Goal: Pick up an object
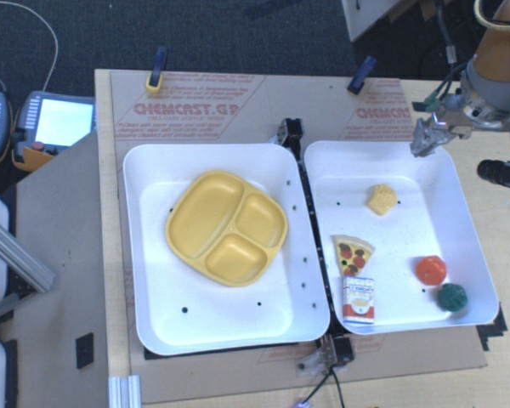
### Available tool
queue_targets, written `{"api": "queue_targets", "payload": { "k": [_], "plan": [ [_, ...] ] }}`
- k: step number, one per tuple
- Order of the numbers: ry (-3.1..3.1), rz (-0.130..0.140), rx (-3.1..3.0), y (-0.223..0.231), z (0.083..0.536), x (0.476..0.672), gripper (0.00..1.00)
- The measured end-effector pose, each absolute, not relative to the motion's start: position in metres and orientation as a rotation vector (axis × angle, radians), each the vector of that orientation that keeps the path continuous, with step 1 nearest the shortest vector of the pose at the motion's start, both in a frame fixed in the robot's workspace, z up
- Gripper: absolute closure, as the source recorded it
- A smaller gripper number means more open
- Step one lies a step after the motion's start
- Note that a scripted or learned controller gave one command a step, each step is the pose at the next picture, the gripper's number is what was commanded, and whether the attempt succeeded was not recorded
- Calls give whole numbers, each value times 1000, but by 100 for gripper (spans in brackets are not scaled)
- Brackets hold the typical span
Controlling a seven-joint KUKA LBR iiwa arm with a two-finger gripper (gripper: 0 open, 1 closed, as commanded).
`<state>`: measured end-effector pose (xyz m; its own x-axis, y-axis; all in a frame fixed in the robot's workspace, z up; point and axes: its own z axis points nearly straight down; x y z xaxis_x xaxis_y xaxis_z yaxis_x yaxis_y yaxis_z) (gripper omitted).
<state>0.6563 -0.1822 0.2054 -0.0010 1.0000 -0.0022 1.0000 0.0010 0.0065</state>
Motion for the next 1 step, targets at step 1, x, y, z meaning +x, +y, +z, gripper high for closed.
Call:
{"api": "queue_targets", "payload": {
  "k": [1],
  "plan": [
    [2218, 4, 2216, -187, 250, 657, 100]
  ]
}}
